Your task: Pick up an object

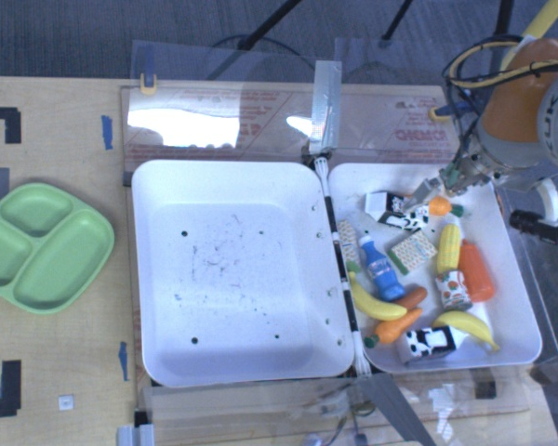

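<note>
The arm (pixel 521 110) reaches in from the right, its orange band high at the upper right corner, and bends down toward the far edge of the right bin (pixel 521 342). The gripper (pixel 437 193) hangs low over that bin's upper part; at this size and angle it is not possible to tell how it is set, or whether anything is caught in it.

The left bin (pixel 232 268) shows bare white floor with faint scuff marks. The right bin holds a crowd of toys: a blue bottle (pixel 381 269) near the middle, a yellow banana (pixel 377 305) below it, a second banana (pixel 470 326) toward the near right corner, an ear of corn (pixel 448 247), an orange-red piece (pixel 476 272) beside the corn, a carrot (pixel 400 323) and a black-and-white carton (pixel 430 342) at the near edge. A small black-and-white object (pixel 397 214), possibly a toy cow, lies at the top of the pile with a small orange piece (pixel 439 208) next to it.

These last two lie just beside the gripper, right under its tip; the bottle and bananas sit farther toward the near side. A green divided plate (pixel 42 249) rests on the bench, well apart to the left.
</note>
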Controlling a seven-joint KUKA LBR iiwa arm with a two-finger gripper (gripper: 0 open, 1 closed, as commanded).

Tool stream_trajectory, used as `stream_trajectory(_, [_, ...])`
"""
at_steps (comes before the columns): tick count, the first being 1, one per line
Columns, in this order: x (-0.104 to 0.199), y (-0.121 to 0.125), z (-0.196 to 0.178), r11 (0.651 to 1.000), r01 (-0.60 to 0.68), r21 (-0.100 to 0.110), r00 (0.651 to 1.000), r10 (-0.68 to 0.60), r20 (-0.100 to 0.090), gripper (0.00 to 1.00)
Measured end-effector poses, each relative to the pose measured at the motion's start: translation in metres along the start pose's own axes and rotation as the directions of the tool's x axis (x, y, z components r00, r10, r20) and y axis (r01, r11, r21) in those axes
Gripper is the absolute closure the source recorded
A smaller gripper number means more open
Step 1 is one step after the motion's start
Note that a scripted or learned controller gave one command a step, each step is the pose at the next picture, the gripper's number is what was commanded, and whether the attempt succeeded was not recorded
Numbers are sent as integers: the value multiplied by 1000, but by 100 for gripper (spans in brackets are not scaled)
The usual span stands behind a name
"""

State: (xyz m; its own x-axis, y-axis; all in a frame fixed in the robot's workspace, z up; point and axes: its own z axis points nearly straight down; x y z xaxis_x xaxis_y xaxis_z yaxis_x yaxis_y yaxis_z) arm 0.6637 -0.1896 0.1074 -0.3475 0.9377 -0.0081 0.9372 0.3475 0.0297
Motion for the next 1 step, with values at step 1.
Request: stream_trajectory(1, [-24, -32, -34, 994, 102, 24, 995, -102, -6, 0])
